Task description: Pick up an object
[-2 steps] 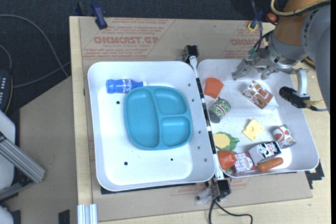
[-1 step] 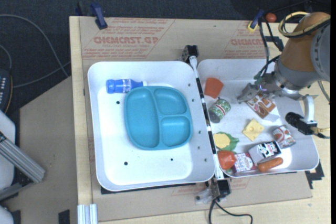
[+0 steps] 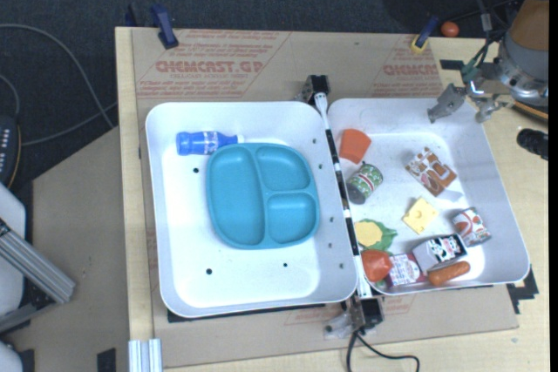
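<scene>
Sausage [image 3: 448, 273] and tomato [image 3: 376, 262] lie at my right bin's [image 3: 497, 179] 6 o'clock edge, partly overlapped by cartons [image 3: 436, 252]. At 1 o'clock the gripper [image 3: 464, 100] hangs over the rim with fingers spread, pinching nothing. Cheese [image 3: 421, 214] sits mid-bin; tiny labels are unreadable. Left bin [image 3: 174, 213] holds a blue tray [image 3: 261, 193], with a bottle [image 3: 202, 141] at its 11 o'clock.

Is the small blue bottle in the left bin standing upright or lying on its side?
Lying on its side. The blue bottle shows its full length along the bin floor, cap end pointing right, beside the blue divided plate.
</scene>
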`<state>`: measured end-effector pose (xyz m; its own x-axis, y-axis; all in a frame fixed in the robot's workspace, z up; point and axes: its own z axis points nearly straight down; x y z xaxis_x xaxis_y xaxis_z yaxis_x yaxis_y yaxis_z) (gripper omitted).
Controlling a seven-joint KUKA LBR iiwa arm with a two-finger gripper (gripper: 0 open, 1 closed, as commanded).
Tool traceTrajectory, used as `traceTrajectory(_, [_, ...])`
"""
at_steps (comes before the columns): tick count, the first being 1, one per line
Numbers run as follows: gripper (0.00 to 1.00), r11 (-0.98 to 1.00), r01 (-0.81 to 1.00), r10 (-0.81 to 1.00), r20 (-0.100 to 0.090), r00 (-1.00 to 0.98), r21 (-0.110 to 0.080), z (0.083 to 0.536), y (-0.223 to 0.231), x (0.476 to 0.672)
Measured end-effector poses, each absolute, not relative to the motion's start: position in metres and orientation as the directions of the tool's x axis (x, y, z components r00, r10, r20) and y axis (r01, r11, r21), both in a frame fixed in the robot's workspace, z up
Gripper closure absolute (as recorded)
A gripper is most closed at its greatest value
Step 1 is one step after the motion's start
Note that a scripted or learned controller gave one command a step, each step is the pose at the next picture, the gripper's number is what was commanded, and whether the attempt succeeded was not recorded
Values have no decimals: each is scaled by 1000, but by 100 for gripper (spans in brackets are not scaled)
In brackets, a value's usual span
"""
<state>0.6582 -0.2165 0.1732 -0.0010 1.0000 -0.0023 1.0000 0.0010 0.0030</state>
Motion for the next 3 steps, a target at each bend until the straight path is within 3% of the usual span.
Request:
traceTrajectory(1, [0,3,1000,1000,1,-3,11,104,-221,606])
traceTrajectory(2, [0,0,1000,1000,-7,0,28,100,-201,575])
traceTrajectory(3, [0,0,1000,1000,-1,0,2,86,-187,560])
